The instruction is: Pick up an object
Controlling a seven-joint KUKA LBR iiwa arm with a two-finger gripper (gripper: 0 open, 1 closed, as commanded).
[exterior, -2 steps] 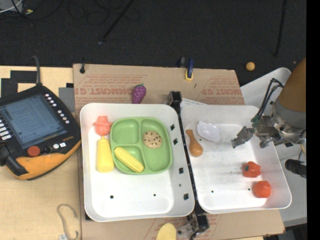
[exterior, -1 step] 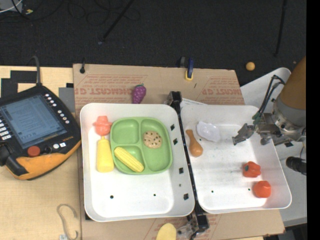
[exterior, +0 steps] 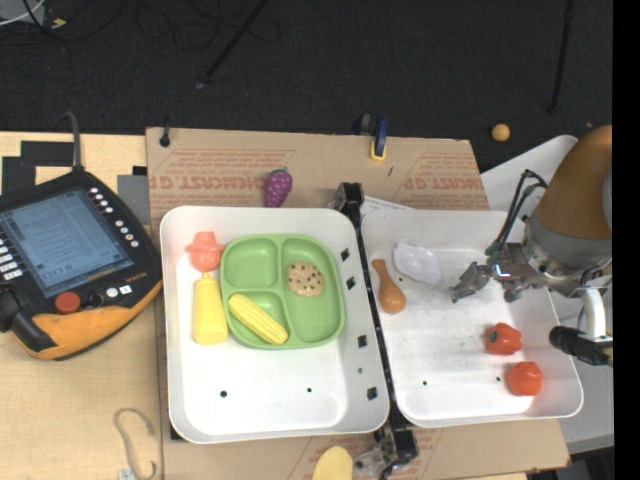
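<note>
In the right bin (exterior: pixel 450 408) lie a brown drumstick-shaped toy (exterior: pixel 387 286), a clear white plastic piece (exterior: pixel 418 262), a red pepper (exterior: pixel 503 339) and a red tomato (exterior: pixel 523 377). My gripper (exterior: pixel 490 283) hangs over the right bin's upper right part, above and left of the red pepper, with its dark fingers spread and nothing between them. The left bin (exterior: pixel 260 398) holds a green divided plate (exterior: pixel 325 318) with a cookie (exterior: pixel 304 279) and a corn cob (exterior: pixel 258 318), and beside it a yellow bottle (exterior: pixel 208 310) and a pink toy (exterior: pixel 204 251).
A teach pendant (exterior: pixel 65 258) lies on the bench at the left. A purple grape toy (exterior: pixel 278 186) rests on the cardboard behind the left bin. A yellow object (exterior: pixel 333 463) sits below the bins. A small orange ball (exterior: pixel 500 132) lies at the back right.
</note>
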